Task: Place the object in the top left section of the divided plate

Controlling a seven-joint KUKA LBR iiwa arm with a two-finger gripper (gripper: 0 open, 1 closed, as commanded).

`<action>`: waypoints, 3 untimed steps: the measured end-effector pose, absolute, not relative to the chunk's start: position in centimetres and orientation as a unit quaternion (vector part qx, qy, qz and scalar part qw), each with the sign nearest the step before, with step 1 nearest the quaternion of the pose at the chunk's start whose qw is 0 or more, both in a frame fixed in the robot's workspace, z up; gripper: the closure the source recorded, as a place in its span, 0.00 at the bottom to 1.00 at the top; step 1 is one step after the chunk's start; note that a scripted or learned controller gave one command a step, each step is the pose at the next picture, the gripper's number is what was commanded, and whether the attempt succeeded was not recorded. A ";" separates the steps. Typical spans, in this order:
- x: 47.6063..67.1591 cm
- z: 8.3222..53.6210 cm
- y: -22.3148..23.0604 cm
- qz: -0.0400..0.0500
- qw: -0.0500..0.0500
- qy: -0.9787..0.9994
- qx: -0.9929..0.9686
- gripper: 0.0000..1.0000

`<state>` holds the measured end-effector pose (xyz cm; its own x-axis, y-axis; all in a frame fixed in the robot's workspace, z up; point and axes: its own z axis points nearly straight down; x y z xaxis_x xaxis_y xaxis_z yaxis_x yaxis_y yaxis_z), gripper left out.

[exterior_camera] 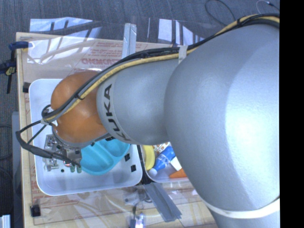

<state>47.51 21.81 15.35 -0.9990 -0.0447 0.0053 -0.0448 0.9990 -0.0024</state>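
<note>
My arm (204, 108) is mostly smooth, rounded grey casing, with dark KUKA lettering (108, 109) running along one link. Above my wrist sits a glossy orange band (76, 108) (more a bulging dome from this angle). A bundle of black and yellowish cables (142, 57) runs along the grey shell, held by a pale strap, then loops loose near my metal pincer (59, 158), with its small fittings.

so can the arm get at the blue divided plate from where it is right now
Probably yes. The end effector is already down inside the left bin, right beside the blue divided plate, with nothing visible between them. The arm's own bulk hides much of the plate, so the top left section cannot be checked.
</note>
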 end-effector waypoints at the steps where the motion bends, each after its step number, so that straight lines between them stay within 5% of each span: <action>1: 48.2 8.9 15.1 0.000 0.004 -0.998 0.056 1.00; 2: 48.0 8.9 15.5 -0.001 0.006 -0.998 0.059 0.00; 3: 48.2 26.1 19.7 0.000 -0.001 -1.000 0.031 0.00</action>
